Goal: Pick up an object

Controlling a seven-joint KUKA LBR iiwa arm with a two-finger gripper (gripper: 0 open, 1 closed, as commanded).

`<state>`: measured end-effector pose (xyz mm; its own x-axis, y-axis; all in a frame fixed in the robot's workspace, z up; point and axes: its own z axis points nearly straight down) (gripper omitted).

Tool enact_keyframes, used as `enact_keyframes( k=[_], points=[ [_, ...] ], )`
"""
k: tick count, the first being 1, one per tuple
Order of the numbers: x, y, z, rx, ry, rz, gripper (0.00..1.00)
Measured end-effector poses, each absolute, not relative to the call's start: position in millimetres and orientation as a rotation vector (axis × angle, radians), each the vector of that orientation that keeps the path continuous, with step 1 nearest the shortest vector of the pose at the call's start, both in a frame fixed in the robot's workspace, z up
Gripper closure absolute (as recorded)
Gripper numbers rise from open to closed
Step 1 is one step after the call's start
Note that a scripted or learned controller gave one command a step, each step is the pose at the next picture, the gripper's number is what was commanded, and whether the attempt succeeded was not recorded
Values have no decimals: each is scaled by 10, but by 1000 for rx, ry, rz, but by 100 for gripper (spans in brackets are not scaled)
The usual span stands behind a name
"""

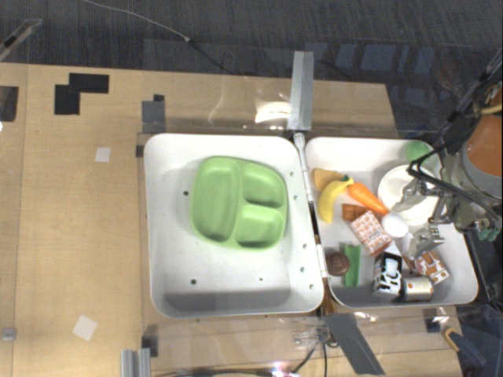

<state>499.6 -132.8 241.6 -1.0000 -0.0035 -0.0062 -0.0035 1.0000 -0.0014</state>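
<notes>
At the bottom right of the frame, the toy food still lies in the right bin (470, 293), carrot (366, 198) and banana (332, 199) untouched, and the gripper (424, 238) hangs low over it, its grip impossible to judge, so the picking seems not yet done.

Below me: smooth, matt green plastic divided tray (238, 202); glossy white plastic bins (169, 289); pale wood-grain bench (71, 234), matt.
</notes>
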Motion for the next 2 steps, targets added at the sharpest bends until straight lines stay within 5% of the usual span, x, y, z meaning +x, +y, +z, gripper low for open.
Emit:
enact_keyframes(
  k=[2],
  points=[
    [5534,-1014,1020,149,3125,-2,0]
  ],
)
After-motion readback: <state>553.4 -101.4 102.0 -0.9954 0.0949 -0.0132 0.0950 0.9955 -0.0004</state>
